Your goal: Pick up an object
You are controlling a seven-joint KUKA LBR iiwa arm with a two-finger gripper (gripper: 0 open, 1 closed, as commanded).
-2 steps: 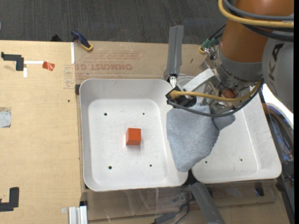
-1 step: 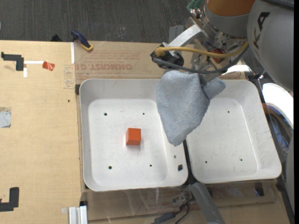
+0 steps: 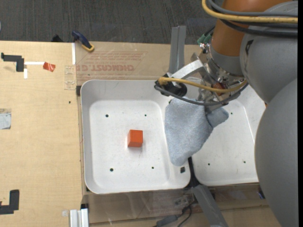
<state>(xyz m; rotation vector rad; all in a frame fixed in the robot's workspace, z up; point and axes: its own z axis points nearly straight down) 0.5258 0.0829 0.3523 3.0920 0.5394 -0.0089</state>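
Camera view: end effector [image 3: 214, 103] pinching soft grey cloth [image 3: 189, 131], draped limp; orange cube [image 3: 135, 138] in left bin [image 3: 94, 174].

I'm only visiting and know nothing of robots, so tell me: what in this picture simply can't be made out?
- The hand: in the camera view, cables and the wrist cover its fingers, so its grip on the grey cloth is unclear.
- The right bin: the grey arm covers its far side, hiding anything there.
- The divide between the bins: the cloth drapes over it.
- The orange block: too small to tell its material.
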